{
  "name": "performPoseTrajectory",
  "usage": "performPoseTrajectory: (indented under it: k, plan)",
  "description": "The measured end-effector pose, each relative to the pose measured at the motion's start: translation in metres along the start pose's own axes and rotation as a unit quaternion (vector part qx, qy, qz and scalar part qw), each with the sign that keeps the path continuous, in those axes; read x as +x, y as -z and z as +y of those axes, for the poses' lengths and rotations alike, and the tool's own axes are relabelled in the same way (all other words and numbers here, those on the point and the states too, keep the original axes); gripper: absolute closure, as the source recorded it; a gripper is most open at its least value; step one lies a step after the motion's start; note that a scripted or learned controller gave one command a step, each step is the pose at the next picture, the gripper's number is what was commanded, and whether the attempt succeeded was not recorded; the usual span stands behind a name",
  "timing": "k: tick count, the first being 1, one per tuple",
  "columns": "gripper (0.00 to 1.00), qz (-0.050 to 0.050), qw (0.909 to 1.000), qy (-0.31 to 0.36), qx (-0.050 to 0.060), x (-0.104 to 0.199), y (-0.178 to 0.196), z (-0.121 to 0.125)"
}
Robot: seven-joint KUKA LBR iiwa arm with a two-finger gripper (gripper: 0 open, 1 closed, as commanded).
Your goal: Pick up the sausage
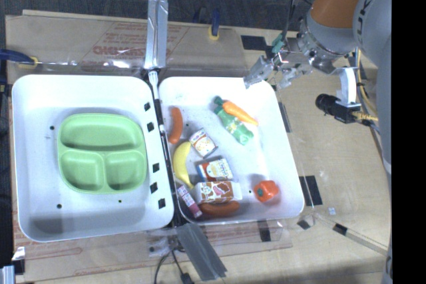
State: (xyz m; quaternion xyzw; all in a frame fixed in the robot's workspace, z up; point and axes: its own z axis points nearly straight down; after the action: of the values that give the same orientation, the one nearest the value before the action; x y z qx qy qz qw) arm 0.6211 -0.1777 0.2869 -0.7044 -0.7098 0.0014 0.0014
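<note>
Progress: none that I can log. Sausage (pixel 175 124) lies untouched at the right bin's (pixel 287 163) far-left wall, well apart from my gripper (pixel 269 74), which hovers over the opposite top corner, fingers spread on nothing. Remaining: approach, descent, grasp, lift.

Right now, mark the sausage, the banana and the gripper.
sausage (pixel 176 124), camera view, middle of its body, by the right bin's left wall.
banana (pixel 181 163), camera view, middle of its curve.
gripper (pixel 267 75), camera view, midway between its fingertips, over the right bin's far rim.
</note>
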Motion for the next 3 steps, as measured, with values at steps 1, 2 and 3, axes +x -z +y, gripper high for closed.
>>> performPoseTrajectory:
  k: [1,2,3]
  plan:
    - [0.0,0.001,0.9971,0.077,0.0,0.026,-0.127,0.036]
    - [0.0,0.0,0.9863,0.165,-0.001,0.082,-0.195,0.037]
    - [0.0,0.0,0.9915,0.13,0.0,0.081,-0.196,-0.083]
